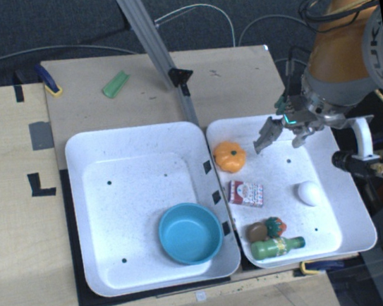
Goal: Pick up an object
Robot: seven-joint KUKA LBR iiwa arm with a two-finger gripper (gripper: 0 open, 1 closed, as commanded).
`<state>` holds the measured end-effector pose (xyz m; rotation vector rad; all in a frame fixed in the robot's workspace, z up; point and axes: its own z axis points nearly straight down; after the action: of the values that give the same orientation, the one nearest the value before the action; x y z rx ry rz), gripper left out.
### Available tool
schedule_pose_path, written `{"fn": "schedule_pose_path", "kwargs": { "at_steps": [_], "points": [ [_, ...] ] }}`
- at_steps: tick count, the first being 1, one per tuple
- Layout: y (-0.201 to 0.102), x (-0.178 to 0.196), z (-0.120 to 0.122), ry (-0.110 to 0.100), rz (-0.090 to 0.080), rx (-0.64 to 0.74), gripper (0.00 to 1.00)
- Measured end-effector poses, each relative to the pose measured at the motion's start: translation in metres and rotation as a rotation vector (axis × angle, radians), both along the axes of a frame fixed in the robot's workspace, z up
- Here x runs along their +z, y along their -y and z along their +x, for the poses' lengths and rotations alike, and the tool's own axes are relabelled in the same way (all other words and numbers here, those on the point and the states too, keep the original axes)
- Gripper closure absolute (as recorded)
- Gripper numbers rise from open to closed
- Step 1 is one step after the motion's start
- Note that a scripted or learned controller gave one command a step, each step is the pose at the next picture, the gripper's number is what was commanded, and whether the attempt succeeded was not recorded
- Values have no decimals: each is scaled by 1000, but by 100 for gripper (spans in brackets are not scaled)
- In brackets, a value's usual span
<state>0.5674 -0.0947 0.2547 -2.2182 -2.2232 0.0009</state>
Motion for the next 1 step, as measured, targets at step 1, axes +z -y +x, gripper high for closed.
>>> {"fn": "schedule_pose_path", "kwargs": {
  "at_steps": [1],
  "points": [
    [-9,-59,2,-6,0,-1,0]
  ]
}}
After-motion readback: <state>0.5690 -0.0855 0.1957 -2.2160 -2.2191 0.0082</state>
